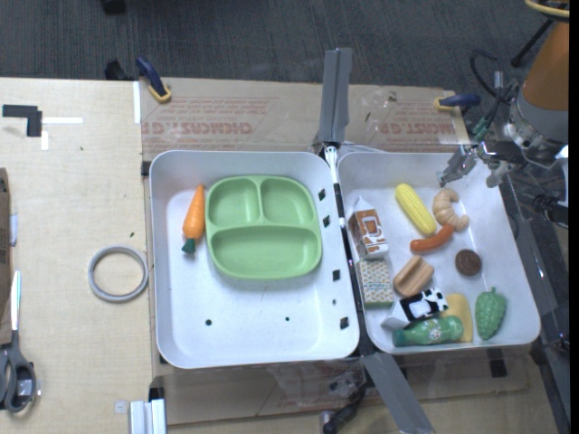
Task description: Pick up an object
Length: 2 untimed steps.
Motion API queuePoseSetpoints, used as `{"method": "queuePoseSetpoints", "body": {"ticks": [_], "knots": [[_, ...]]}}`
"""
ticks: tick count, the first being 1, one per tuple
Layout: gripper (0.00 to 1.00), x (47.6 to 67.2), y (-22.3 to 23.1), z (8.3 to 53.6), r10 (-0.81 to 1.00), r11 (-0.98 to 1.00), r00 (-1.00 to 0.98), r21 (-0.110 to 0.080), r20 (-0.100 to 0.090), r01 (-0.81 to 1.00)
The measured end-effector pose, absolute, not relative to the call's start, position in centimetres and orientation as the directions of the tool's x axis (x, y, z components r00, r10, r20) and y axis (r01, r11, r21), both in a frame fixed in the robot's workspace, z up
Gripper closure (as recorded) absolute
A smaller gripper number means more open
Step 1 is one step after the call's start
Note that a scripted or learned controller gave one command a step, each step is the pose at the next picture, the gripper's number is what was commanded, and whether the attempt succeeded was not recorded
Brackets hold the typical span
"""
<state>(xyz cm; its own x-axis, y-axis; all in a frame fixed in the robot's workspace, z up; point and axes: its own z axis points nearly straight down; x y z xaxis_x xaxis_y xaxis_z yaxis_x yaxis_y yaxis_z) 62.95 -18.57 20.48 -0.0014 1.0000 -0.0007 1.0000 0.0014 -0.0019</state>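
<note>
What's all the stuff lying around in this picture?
Plate: one, green, divided, left bin.
Carrot: one, orange, left of the plate.
Corn: one, yellow, right bin.
Sausage: one, orange-red, below the corn.
Bottle: one, green, right bin's near edge.
Bins: two, white, side by side.
Tape ring: one, grey, bench left.
Scissors: one, far left.
Gripper: one, metal, over the right bin's far corner.

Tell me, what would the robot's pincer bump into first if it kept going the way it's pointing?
Probably the pale curled croissant: the pincer points down-left toward it. Depth is hard to judge, so it might miss.
</note>
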Motion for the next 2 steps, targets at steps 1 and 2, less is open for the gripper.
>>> {"method": "queuePoseSetpoints", "body": {"ticks": [1,2], "knots": [[0.00,63.29,-14.46,9.43,1.000,-0.021,0.021,0.004,-0.001,1.000],[1.00,63.21,-14.52,10.21,1.000,-0.020,0.020,0.001,-0.002,1.000]]}}
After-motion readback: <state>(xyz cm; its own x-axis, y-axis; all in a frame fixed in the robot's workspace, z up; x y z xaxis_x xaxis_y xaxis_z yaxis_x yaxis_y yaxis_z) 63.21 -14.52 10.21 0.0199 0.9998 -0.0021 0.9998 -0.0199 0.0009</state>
